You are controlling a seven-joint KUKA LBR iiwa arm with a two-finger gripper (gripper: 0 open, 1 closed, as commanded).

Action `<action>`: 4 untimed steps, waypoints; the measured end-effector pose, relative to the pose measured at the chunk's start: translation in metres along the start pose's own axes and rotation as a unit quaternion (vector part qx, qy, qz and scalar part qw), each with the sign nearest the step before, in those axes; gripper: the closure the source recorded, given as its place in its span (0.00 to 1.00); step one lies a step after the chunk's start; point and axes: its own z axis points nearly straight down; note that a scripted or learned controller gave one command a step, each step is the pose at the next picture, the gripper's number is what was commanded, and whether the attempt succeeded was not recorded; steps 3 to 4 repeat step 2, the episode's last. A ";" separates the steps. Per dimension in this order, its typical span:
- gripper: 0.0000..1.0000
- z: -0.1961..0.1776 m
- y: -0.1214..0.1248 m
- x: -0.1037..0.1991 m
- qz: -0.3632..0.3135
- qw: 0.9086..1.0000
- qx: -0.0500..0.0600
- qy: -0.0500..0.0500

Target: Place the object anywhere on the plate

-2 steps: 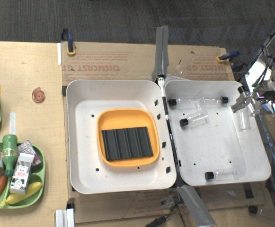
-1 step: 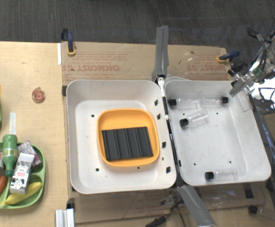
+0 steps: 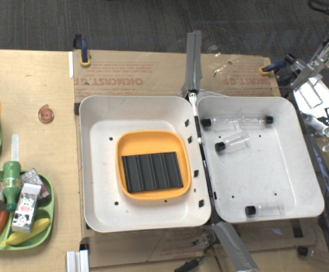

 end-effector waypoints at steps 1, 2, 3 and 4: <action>1.00 -0.108 0.000 -0.001 -0.117 0.993 -0.001 0.000; 0.00 -0.109 0.000 -0.001 -0.117 0.993 -0.001 0.000; 0.00 -0.109 0.000 -0.001 -0.117 0.993 -0.001 0.000; 0.00 -0.109 0.000 -0.001 -0.117 0.993 -0.001 0.000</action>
